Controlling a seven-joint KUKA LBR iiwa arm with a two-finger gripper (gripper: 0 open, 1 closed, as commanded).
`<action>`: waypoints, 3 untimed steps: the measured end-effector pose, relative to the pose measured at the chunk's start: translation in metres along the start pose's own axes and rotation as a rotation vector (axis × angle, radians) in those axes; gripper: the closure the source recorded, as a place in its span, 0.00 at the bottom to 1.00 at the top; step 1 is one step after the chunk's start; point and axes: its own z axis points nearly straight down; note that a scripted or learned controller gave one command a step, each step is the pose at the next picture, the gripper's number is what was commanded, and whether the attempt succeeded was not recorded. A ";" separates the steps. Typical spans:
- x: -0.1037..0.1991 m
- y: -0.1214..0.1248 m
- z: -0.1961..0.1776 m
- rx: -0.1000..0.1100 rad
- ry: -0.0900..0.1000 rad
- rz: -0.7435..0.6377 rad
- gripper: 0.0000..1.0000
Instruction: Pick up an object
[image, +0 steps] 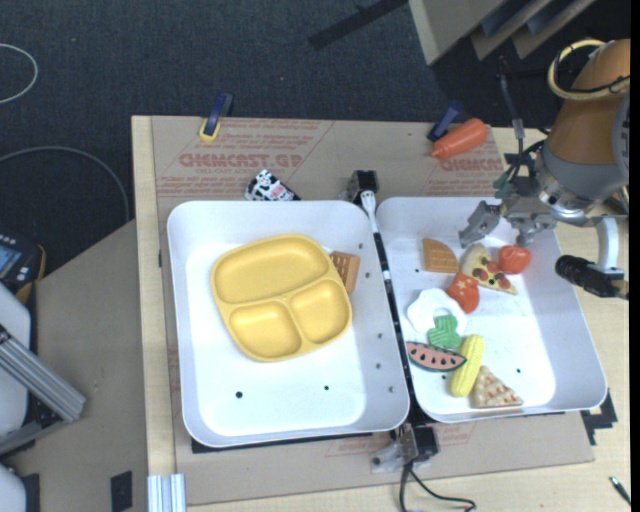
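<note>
From above we see the arm (585, 120) reaching in from the right, its pincer (497, 222) hanging over the far part of the right bin (575, 330); we make out its fingers spread, with nothing between them. Just below it lie a pizza slice (490, 270) and a red tomato piece (514, 259), with a toast piece (438, 255) toward the bin's far left corner. Nearer the front edge sit a watermelon slice (435, 357), a corn cob (467, 364) and a cracker wedge (493, 389). The left bin (200, 390) carries a yellow divided plate (281, 296), a waffle piece (345, 268) touching its right rim.
</note>
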 end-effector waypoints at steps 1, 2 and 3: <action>0.000 0.003 -0.009 -0.015 -0.002 -0.002 0.00; 0.000 0.008 0.035 -0.011 -0.002 -0.003 0.00; 0.000 0.010 0.085 -0.016 -0.002 -0.002 0.00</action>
